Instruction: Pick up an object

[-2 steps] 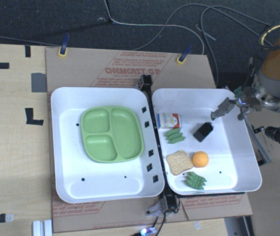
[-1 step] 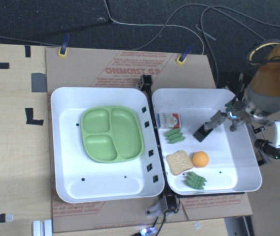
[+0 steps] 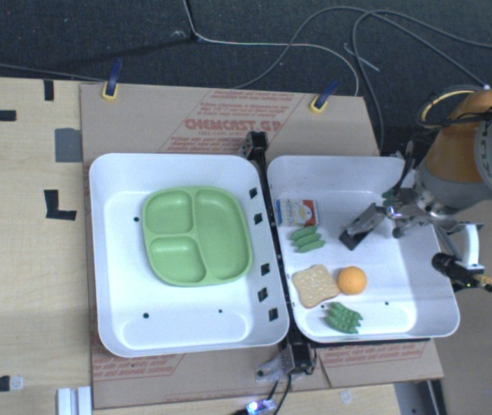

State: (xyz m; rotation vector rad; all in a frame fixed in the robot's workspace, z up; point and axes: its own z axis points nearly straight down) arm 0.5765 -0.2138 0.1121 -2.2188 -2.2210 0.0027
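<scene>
Two white bins sit side by side on the bench. The left bin (image 3: 111, 258) holds a green divided plate (image 3: 197, 235). The right bin (image 3: 418, 318) holds a small carton (image 3: 298, 211), green pea pods (image 3: 308, 239), a slice of toast (image 3: 315, 285), an orange (image 3: 352, 280) just beside the toast, and a second green pod (image 3: 343, 318) near the front wall. The gripper (image 3: 355, 230) hangs over the right bin, apart from every item; whether it is released or clenched I cannot tell. Nothing is seen grasped.
</scene>
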